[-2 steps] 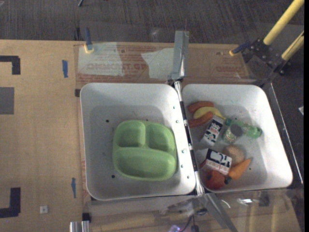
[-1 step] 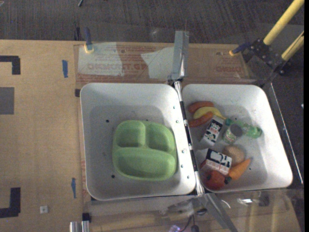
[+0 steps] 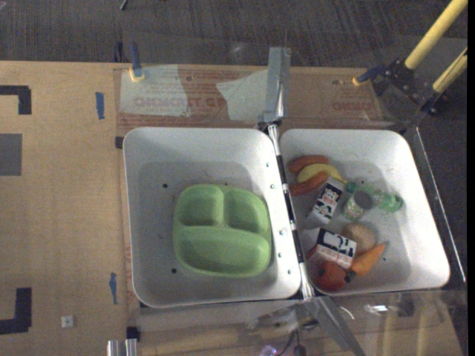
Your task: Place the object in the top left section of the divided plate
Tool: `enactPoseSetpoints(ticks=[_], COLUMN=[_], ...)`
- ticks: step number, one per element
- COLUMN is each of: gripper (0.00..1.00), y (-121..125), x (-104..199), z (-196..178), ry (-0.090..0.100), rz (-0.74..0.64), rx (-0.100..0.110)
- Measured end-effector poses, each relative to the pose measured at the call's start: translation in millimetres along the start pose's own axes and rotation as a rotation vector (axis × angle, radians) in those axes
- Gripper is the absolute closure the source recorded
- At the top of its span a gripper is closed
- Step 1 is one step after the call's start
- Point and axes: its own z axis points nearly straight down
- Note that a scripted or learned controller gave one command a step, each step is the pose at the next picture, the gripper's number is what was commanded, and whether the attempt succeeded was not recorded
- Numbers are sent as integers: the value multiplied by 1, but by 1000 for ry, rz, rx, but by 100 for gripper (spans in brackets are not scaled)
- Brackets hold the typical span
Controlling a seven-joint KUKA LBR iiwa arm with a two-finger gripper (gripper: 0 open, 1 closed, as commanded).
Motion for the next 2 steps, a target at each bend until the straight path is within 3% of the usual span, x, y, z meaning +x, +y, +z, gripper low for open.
enactPoseSetpoints(ticks=[1,2], gripper=[100,100], y=[37,38], x=[-48,-49], z=[5,-7], ry=[11,3], rz=[-55,-56], rx=[8,3])
